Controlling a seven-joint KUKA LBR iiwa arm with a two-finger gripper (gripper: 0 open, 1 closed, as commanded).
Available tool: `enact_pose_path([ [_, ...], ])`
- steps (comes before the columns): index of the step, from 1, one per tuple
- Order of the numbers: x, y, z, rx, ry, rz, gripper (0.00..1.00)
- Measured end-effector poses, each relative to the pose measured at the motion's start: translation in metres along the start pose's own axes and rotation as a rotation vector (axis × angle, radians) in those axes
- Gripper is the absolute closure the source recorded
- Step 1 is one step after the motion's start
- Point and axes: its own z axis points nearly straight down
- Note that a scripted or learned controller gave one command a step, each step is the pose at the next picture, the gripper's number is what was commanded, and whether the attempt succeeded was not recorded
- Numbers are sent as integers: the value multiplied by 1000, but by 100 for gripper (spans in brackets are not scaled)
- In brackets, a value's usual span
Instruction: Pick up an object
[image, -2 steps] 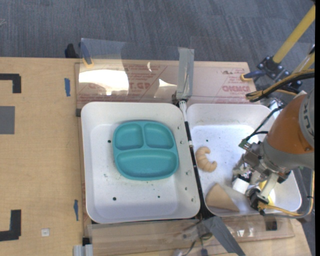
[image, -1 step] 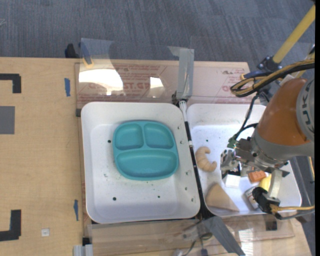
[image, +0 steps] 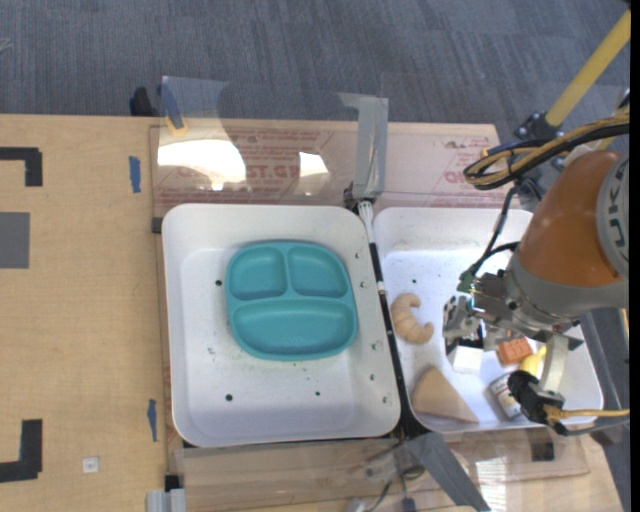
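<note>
In the right bin (image: 430, 232) lie a tan croissant (image: 410, 318), a beige wedge (image: 440, 396) near the front wall, a small white block (image: 466, 359) and a small orange piece (image: 513, 349). My gripper (image: 462, 318) hangs low over the middle of this bin, just right of the croissant and just above the white block. The wrist and the grey arm with its orange band (image: 570, 235) cover the bin's right part. I see nothing clearly held between the fingers.
The left bin (image: 190, 330) holds a teal divided plate (image: 291, 299) at its middle. A clear plastic sheet (image: 260, 150) stands behind both bins. The brown bench (image: 70, 320) stretches out to the left.
</note>
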Motion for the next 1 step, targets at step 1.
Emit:
enact_pose_path([
  [1,1,1,-9,0,0,-1,100],
])
